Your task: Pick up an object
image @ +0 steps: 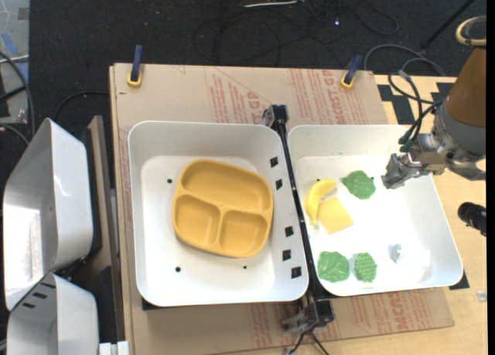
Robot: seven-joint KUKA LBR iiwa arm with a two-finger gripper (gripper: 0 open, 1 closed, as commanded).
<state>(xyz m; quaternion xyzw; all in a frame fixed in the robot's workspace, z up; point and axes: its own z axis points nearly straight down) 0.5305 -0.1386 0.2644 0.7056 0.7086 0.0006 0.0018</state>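
Observation:
The right bin [433, 191] holds a green leafy piece [358, 184], a yellow banana-shaped piece [318, 194], a yellow cheese-like slab [335, 215], two more green pieces [333, 266] [365, 267] near the front, and a small pale bluish item [395, 253]. My gripper [395, 174] hangs over the right bin's upper right part, just right of the upper green piece. Nothing shows between its tips.
The left bin [147, 191] holds a yellow divided tray [223, 208]. A black divider [292, 214] runs between the bins. Blue-and-yellow clamps [136, 66] [352, 71] sit at the back of the cardboard. White containers [46, 199] stand far left.

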